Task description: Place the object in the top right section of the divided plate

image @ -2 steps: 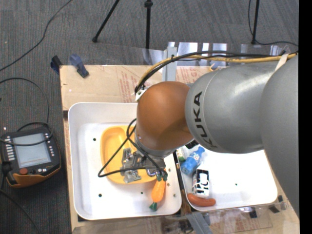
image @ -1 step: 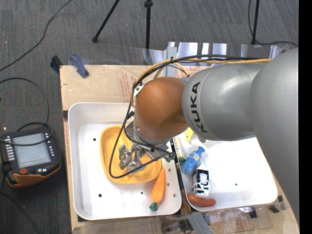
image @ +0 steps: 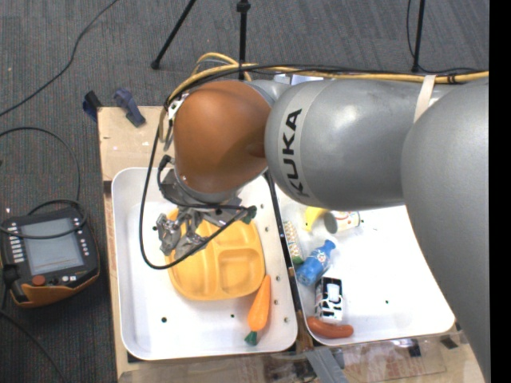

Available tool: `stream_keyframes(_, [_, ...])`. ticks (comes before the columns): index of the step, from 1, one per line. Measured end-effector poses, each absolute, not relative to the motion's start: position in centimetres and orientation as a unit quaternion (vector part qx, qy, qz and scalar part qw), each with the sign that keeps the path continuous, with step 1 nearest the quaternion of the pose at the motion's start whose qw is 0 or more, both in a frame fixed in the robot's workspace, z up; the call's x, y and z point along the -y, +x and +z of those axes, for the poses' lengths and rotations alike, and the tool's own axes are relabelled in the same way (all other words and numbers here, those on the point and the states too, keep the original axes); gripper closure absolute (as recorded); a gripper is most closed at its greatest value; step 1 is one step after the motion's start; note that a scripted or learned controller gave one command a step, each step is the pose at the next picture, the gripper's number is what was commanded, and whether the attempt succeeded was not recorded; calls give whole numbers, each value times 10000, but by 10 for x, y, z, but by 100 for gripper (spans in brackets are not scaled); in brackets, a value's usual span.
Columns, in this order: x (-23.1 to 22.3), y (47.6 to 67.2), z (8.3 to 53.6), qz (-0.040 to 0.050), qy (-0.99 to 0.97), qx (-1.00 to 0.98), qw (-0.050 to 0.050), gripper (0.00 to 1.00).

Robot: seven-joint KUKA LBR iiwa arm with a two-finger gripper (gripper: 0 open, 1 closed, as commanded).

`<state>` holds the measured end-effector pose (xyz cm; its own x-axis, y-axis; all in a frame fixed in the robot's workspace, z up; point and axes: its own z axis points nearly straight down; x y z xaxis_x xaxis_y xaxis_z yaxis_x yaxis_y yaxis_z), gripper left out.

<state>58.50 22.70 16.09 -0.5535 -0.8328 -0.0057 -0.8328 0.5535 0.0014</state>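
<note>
Reaching in from the right, the big grey arm (image: 359, 142) covers most of the upper half of the shot, and its orange band (image: 219, 138) sits right over the left bin (image: 136, 325). The gripper (image: 177, 238) hangs below that, over the upper left corner of the yellow divided plate (image: 223, 274), which lies in the left bin. Honestly can't tell what the gripper is doing, it's just a dark tangle of metal from this angle, and I can't make out anything held in it either.

A carrot (image: 259, 306) lies in the left bin, just beside the plate's lower right edge, green end pointing down. Over in the right bin (image: 407, 294) there's a blue bottle (image: 315, 263) near the left wall, a small black and white carton (image: 330, 298) just below it, a red sausage (image: 330, 328) near the front edge, and something yellow (image: 314, 218) partly tucked under the arm.

A handheld control pad (image: 48, 254) sits on the floor to the left of the bench.
</note>
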Motion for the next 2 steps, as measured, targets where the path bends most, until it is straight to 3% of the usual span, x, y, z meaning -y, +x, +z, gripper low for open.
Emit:
stream_keyframes(1, [-193, 587, 316, 16, -4907, -8713, 39, 100])
stream_keyframes(2, [-129, 539, 209, 20, -6522, -7581, 0, 100])
